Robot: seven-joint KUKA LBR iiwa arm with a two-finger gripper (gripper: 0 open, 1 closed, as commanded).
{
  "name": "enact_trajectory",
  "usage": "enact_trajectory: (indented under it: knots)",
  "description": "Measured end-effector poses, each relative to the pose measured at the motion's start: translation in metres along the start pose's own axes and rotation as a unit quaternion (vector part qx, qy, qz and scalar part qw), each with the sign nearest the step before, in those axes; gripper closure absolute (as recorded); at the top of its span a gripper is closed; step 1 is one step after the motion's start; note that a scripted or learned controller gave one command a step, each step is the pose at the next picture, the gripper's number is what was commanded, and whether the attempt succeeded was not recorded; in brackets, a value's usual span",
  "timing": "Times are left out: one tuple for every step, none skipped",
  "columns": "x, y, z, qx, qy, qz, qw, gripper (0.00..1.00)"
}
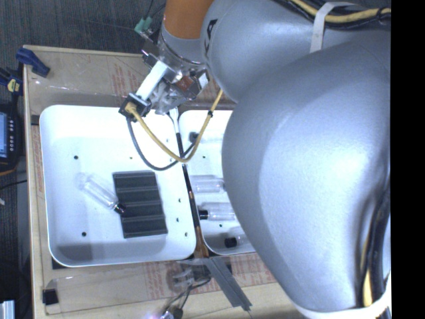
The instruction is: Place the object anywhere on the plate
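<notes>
Clear vial (pixel 95 190) lay in the left bin (pixel 53 178) just beside the dark ribbed plate (pixel 139 205), probably light, stiff and slippery, so grip mid-body across its width; end effector (pixel 176 92) hovered over the bins' far edge, open or closed couldn't be told.

I see the left bin (pixel 66 131) and the right bin (pixel 210 153) just beside each other on the desk (pixel 86 75). A blue clamp (pixel 32 60) grips the desk's corner. Clear tubes (pixel 208 185) and a small black piece (pixel 230 242) lie in the right bin.
</notes>
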State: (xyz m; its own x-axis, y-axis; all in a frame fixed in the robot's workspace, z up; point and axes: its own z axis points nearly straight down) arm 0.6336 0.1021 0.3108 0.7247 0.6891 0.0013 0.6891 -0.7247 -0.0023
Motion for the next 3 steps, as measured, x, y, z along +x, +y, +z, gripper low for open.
enact_trajectory:
  knots:
    - [-0.057,-0.02,0.119,0.002,-0.004,-0.034,0.9994,1.0]
    - [-0.007,-0.122,0.221,0.001,-0.003,0.002,1.0,1.0]
    - [-0.028,-0.096,0.08,0.0,-0.002,-0.332,0.9434,1.0]
